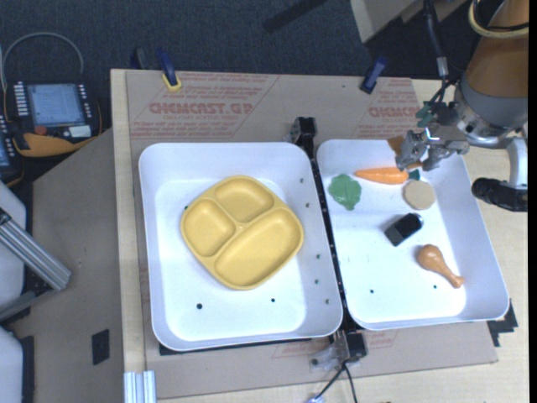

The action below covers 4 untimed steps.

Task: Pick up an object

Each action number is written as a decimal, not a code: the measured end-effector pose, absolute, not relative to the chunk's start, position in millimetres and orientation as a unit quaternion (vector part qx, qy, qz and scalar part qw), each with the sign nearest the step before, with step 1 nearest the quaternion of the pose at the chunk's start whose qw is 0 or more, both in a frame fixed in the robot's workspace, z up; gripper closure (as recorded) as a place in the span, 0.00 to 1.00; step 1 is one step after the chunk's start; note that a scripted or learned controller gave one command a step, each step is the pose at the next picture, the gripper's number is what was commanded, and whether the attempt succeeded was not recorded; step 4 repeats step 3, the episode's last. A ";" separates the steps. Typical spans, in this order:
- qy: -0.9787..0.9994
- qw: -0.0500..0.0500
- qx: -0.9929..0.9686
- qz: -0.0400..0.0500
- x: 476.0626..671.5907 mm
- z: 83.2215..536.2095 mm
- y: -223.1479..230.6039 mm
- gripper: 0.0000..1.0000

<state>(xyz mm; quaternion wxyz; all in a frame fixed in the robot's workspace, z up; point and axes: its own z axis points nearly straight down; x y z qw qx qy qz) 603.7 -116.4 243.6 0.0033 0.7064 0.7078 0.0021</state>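
A: Where is the claw?

B: The gripper (414, 159) hangs over the far part of the right bin (482, 250), close to that bin's back wall. The grey arm (495, 74) with its orange band comes in from the upper right.

A: How wide is it spread?

B: I cannot tell. The fingers are small and blurred against the bin, and the tips merge with the right end of the toy carrot (380, 175), so no gap can be made out.

A: Does it hold anything?

B: Nothing can be seen between the fingers. The tips sit right at the thick end of the carrot, touching it or just above it; which one, I cannot say. The carrot lies flat on the bin floor, its point turned to the left.

A: What else lies in that bin?

B: A green leafy toy vegetable (345, 191) just left of and below the carrot's tip. A pale beige round piece (419, 195) just below the gripper, near the carrot's thick end. A small black block (404, 228) nearer the middle, tilted. A toy chicken drumstick (439, 264) closer to the near right corner, well apart from the gripper.

A: And the other bin?

B: The left bin (168, 183) holds a yellow divided plate (242, 231) with three compartments, lying roughly in its middle. Both bins rest on a brown cardboard sheet (252, 103) on the bench.
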 end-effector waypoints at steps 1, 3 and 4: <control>0.709 -0.001 0.705 0.001 596.5 251.1 -65.4 1.00; 0.709 -0.002 0.705 0.000 579.9 229.9 47.3 1.00; 0.709 -0.002 0.705 0.000 579.9 229.9 47.3 1.00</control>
